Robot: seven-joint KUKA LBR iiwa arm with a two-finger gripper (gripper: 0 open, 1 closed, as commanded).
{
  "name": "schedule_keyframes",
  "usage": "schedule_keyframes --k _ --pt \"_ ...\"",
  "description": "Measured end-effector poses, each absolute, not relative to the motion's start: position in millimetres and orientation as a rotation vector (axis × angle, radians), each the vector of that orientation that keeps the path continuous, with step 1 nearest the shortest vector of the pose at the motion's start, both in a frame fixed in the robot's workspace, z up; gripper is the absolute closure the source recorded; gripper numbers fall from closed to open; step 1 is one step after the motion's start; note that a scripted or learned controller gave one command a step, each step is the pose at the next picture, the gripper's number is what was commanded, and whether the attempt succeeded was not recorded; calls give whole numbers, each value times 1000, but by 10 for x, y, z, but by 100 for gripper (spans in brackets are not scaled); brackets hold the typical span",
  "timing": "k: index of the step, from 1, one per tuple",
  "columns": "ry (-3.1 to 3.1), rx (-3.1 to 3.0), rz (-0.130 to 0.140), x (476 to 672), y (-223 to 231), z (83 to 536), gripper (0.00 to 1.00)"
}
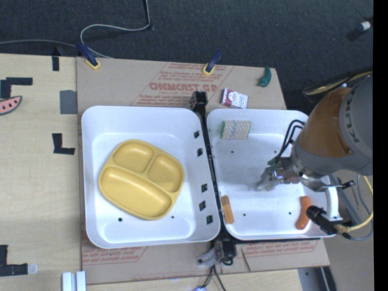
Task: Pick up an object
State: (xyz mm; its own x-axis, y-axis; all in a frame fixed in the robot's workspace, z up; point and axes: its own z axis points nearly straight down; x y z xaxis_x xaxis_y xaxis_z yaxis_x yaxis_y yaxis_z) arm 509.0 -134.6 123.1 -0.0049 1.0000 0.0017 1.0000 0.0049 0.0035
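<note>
My gripper [267,181] hangs low over the middle of the right bin [254,223], its grey fingers pointing left and down, with nothing visible between them. A small patterned sponge-like pad [236,130] lies at the bin's back left corner. An orange stick [227,209] rests along the bin's left wall near the front. Another orange piece [302,213] lies at the front right, just below the wrist. The arm's orange band [324,123] is above the right side of the bin.
The left bin [103,223] holds a yellow divided tray [141,178]. A small red-and-white packet [233,98] and a green item [265,76] lie on the cardboard behind the bins. Cables run along the bench's back.
</note>
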Motion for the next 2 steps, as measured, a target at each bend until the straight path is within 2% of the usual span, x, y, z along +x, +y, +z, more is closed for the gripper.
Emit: schedule_keyframes --k 2 --pt "2232 2214 9 5098 -1321 1414 100"
